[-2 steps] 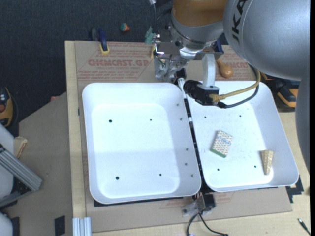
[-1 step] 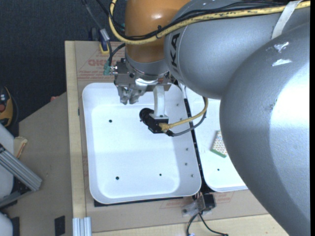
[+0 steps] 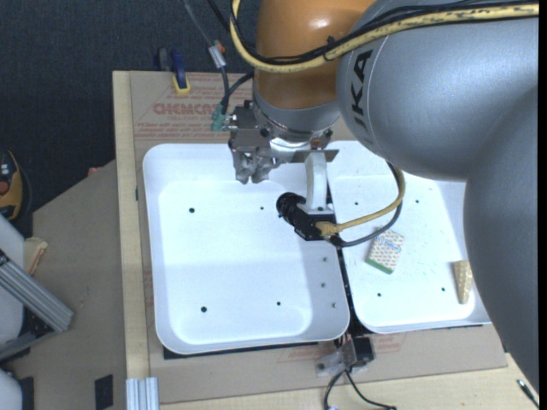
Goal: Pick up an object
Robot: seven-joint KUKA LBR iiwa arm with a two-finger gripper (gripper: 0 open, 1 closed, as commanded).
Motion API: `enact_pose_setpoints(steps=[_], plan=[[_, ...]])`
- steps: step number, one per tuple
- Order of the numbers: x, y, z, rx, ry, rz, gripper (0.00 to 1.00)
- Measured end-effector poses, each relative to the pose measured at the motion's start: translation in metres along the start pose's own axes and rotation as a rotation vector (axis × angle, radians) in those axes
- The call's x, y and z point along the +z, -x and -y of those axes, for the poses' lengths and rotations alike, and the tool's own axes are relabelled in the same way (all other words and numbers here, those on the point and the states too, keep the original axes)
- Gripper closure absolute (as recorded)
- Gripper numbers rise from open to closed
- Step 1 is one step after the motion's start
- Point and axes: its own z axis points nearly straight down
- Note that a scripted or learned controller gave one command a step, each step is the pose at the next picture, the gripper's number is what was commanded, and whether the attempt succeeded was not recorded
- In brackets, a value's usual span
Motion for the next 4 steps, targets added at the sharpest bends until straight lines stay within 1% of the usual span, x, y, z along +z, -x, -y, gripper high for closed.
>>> enact_pose_setpoints(steps=[1, 2, 3, 4], plan=[[0.028, -0.029, 0.04, -0.006, -0.003, 0.0, 1.0], [0.0, 0.034, 0.087, 0.002, -0.001, 0.0, 1.0], [-0.125, -0.034, 0.085, -0.011, 0.02, -0.009, 1.0], [-0.028, -0.03, 0.086, -0.001, -0.005, 0.003, 1.0]])
